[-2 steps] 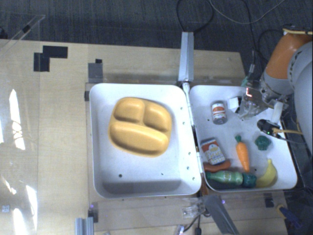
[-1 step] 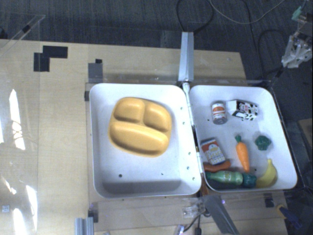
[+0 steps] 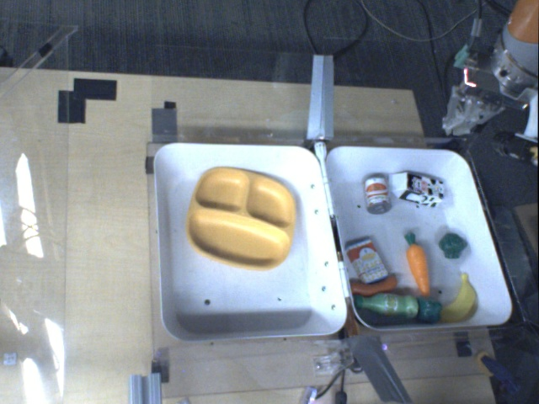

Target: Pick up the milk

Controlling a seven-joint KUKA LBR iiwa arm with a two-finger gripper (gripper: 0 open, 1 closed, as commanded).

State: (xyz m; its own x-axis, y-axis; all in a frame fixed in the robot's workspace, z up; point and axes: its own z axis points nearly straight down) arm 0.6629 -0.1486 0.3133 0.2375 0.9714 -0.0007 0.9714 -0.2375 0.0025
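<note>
Bins sit side by side on the pale wooden bench point(image 3: 84, 251), joined along a metal strip. The left bin point(image 3: 177, 301) carries a big yellow loaf of bread point(image 3: 242, 217), lumpy and rounded, lying a little above the bin's middle. The right bin point(image 3: 480, 217) holds the smaller things.

At the top right corner of the view the arm point(image 3: 524, 23) comes in, its orange band just showing at the frame's edge, wrist angled down and to the left. Its gripper point(image 3: 468, 116) hangs outside the right bin, above that bin's upper right corner, over the dark floor rather than over the white tray. Whether it is open or closed cannot be told; nothing can be seen in its grasp.

The milk point(image 3: 420, 188), a small white carton with black cow patches, lies on its side in the upper part of the right bin, below and to the left of the gripper and apart from it. Just beside it on the left stands a small can point(image 3: 378, 194) with a red label.

Lower down lie a red and white box point(image 3: 367, 261), a carrot point(image 3: 418, 263), a green broccoli piece point(image 3: 453, 244), a banana point(image 3: 461, 300) in the lower right corner, and a green bottle point(image 3: 389, 306) along the bottom wall.
</note>
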